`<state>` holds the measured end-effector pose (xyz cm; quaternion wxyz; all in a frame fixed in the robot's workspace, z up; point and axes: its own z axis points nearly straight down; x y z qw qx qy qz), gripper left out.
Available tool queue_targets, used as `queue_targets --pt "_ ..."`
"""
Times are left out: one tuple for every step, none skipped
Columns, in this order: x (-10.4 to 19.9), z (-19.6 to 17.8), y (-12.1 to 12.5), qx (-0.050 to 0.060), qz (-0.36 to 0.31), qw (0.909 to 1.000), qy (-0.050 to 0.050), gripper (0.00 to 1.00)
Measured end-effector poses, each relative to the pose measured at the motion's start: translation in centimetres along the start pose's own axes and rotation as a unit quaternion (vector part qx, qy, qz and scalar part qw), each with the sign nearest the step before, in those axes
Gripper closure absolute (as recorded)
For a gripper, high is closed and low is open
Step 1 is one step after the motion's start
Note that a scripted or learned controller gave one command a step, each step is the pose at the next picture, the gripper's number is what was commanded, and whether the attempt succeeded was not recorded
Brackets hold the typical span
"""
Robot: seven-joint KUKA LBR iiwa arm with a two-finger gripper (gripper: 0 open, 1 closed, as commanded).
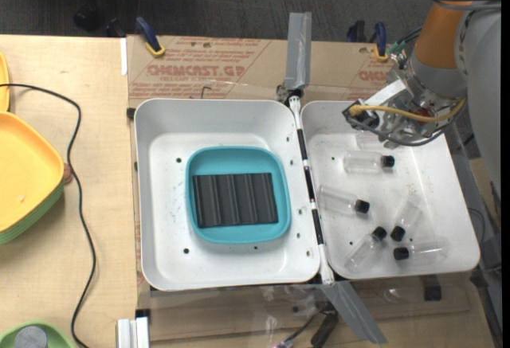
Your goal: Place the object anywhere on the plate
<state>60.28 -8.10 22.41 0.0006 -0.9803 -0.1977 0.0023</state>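
A teal plate (237,197) with a dark ridged centre lies in the left bin (159,179). Several clear vials with black caps lie scattered in the right bin (446,203): one near the back (368,164), one in the middle (343,201), others toward the front (362,247). My gripper (384,130) hangs over the back of the right bin, just above the rear vial, with yellow cabling around the wrist. I see nothing held in it.
A grey divider (299,52) rises between the bins at the back. Brown cardboard (207,68) lies behind them. Yellow and green dishes (24,179) and a black cable (76,179) sit on the wooden table at left.
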Motion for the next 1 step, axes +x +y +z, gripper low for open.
queue_targets --pt "0.0 0.0 0.0 0.0 0.0 1.0 0.0 0.0"
